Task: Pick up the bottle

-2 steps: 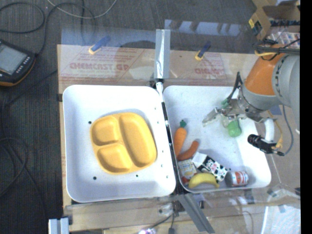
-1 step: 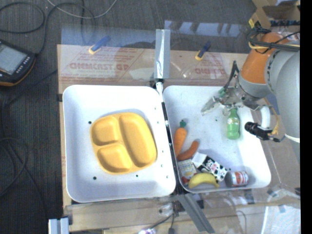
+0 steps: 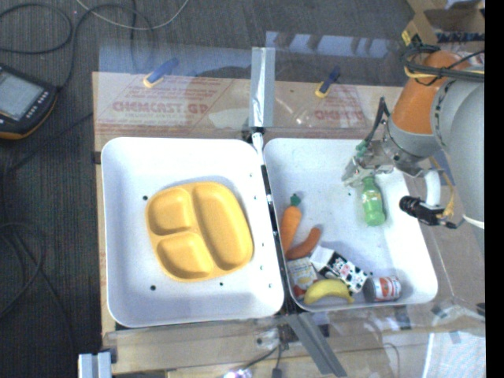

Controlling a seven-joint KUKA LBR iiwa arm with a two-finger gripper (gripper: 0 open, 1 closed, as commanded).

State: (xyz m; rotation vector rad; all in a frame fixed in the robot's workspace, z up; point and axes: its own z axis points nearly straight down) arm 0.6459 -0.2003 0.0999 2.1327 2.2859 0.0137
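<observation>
The big grey robot arm comes in from the right side. It has an orange band just above its wrist. The arm bends down and to the left. At its tip is the small silver two-finger gripper, which the arm holds low and tipped down to the left. The jaws are too small and blurry to make out. The orange band sits up and to the right of the jaws.

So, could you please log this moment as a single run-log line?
task: pick up bottle | gripper: above top end of green bottle | bottle: lying in right bin | grasp: not confirmed
</observation>
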